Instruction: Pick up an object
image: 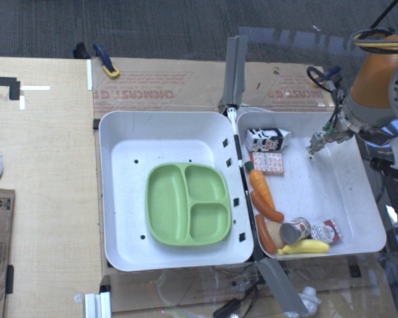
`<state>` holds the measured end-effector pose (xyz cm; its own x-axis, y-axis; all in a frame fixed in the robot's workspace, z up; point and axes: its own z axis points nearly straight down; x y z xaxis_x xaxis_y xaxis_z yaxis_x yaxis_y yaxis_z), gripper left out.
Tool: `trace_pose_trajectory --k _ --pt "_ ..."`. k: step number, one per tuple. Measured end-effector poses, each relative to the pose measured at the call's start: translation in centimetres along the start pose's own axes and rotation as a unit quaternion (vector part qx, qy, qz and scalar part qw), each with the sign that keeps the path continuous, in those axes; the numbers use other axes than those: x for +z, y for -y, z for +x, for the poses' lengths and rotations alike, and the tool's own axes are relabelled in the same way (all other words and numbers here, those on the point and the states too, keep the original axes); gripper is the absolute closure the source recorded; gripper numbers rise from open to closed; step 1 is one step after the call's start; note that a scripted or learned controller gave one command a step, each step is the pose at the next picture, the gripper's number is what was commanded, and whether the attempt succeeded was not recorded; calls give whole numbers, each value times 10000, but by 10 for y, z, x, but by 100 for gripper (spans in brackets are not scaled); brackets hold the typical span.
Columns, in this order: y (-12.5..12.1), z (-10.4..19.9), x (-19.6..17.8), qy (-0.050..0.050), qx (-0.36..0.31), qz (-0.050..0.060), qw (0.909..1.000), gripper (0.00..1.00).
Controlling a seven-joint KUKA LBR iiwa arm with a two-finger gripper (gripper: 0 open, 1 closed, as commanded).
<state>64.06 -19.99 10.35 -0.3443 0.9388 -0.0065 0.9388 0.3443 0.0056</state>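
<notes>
At the gripper (pixel 320 141): hovering low over the far right part of the right bin (pixel 358 197), above bare white floor, with nothing seen clasped in it. Spread or pressed together: cannot tell from this slant.

Just to the left, near the bin's far left corner: a cow-patterned carton (pixel 266 138), and touching its near side a red checked packet (pixel 267 163). Further toward the near edge, along the left wall: a carrot (pixel 261 187) and a sausage (pixel 266 236). In the near corner, crowded together: a small can (pixel 293 231), a banana (pixel 305 247) and a red-and-white packet (pixel 328 230). In the left bin (pixel 119 177): a green divided plate (pixel 188 204), well apart from the gripper.

Judged as the approach step, no pick made yet. Nearest candidate: probably the carton. Calls next for a shift left over one chosen thing, a descent squarely around it, then closing and lifting. Worth minding: the packet pressed against the carton, and the bin wall close behind.
</notes>
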Motion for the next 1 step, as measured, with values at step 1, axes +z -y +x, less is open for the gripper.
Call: trace_pose_trajectory --k 1 --pt "0 0 0 -2 -1 1 10000 0"
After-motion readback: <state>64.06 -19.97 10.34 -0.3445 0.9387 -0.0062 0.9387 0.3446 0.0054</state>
